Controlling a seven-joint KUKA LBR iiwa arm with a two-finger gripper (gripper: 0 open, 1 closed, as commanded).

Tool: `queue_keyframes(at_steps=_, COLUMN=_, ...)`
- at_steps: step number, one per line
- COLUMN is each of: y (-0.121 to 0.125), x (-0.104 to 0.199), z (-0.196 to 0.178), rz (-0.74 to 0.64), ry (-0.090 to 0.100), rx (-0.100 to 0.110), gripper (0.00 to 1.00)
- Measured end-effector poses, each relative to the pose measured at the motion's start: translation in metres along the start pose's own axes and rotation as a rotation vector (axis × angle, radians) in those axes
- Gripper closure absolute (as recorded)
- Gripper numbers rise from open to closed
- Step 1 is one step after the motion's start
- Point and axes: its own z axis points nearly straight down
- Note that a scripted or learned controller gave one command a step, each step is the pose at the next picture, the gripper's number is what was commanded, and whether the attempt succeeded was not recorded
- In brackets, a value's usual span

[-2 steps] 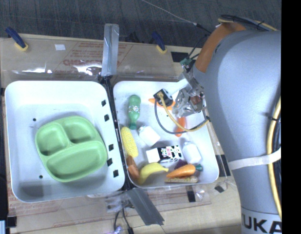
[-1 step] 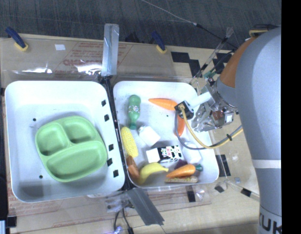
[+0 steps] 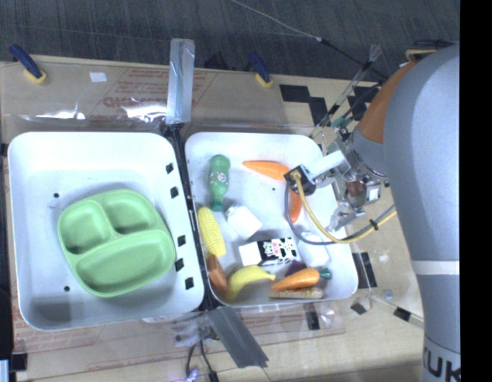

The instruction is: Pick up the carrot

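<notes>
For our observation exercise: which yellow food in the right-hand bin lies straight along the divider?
The corn cob; the banana is curved and lies by the bin's near wall.

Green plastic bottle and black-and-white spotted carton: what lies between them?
In the camera view, a small white block lies between the green plastic bottle and the black-and-white spotted carton.

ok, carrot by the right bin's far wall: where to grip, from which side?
Grip the carrot across its thicker half, coming straight down from above. It lies flat, tapering to a point toward the green bottle, with bare bin floor along both long sides; the thin tip would likely slip.
</notes>
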Motion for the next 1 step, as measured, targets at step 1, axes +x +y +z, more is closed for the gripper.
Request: queue_keyframes(at_steps=1, y=-0.0234, x=0.067, z=0.1015, rz=-0.067, ry=0.001, rx=0.0, gripper=0.0)
